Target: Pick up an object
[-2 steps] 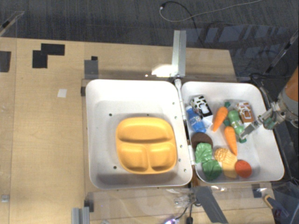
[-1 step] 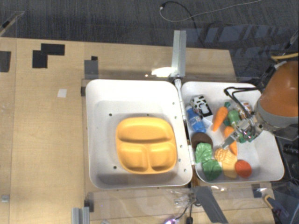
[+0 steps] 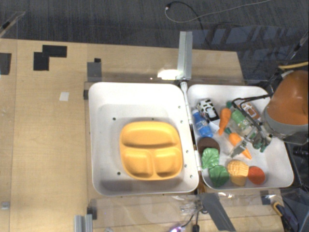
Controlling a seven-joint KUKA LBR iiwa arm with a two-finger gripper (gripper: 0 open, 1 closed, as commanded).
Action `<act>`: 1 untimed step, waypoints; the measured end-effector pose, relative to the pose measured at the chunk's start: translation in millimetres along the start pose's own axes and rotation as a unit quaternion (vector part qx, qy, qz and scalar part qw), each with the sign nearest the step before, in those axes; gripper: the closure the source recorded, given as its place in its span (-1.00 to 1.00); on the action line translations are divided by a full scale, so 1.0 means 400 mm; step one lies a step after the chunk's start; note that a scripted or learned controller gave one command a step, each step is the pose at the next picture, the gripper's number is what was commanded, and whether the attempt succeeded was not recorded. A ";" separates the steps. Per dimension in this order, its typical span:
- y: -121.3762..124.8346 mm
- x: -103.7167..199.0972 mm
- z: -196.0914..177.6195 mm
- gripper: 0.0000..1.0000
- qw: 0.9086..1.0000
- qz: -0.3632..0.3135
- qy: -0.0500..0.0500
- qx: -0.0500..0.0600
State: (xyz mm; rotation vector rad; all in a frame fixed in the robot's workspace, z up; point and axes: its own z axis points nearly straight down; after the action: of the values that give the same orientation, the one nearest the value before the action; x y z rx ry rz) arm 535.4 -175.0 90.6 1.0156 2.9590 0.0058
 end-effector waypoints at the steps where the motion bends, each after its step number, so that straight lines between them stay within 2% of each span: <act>1: 0.007 -0.003 -0.031 1.00 1.000 0.001 -0.002 -0.002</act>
State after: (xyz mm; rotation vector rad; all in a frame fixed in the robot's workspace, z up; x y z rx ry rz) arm 537.9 -173.5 102.8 1.0173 2.9530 0.0101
